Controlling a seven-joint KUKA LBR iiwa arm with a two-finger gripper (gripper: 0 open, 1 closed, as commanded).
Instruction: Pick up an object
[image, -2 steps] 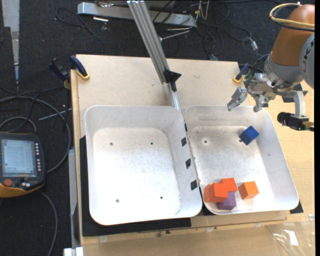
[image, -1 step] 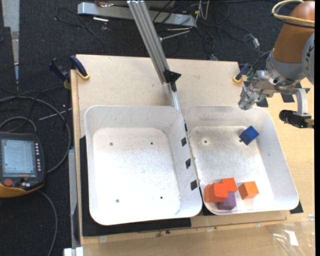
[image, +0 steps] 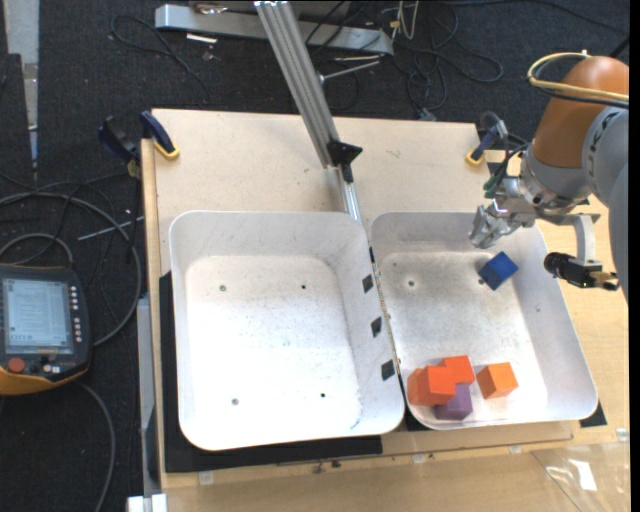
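hovering at the far right corner of the right shallow white plastic bin (image: 560, 330), the metal two-finger gripper (image: 487, 228) sits just beside a small blue cube-shaped block (image: 497, 270), which lies tilted on the bin floor a little nearer the camera; whether the gripper is open or closed i cannot tell from this slanted view, and nothing is visibly between its tips. the blue block looks like the nearest candidate: it seems light, rigid and flat-sided, likely foam or painted wood, so it should tolerate a firm pinch without deforming. its faces look smooth, so a grip across two opposite flat sides, centred on the block, would be safer than catching an edge or corner, which could make it twist out. because it sits rotated, the wrist would probably need to align with its sides. near the front rim lie a larger orange block (image: 440, 381), a small purple block (image: 457, 402) touching it, and a small orange cube (image: 497, 380) just beside. the left white bin (image: 200, 240) rests alongside on the wooden counter (image: 250, 160).
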